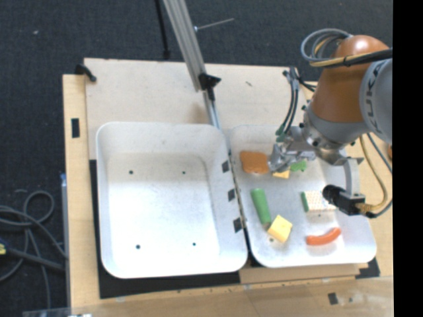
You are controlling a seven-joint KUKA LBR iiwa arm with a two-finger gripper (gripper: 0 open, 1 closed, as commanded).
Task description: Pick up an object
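Camera view has the two-finger gripper (285, 157) low at the right white bin's (357, 246) far edge, beside a rounded orange-brown piece (254, 162), seemingly mid-grasp, with a straight lift due next.

Dark grey carpet floor (79, 18) surrounds a light wooden bench (145, 91). Aluminium extrusion pole (182, 25) rises slanted from the bench's far middle, black bracket (209, 82) at its base. Black cables (23, 223) coil on the carpet left of the bench. Black mat (99, 269) shows along the bench's near-left side. Small black clip (86, 71) at the bench's far-left corner. Lighting even, soft shadows.
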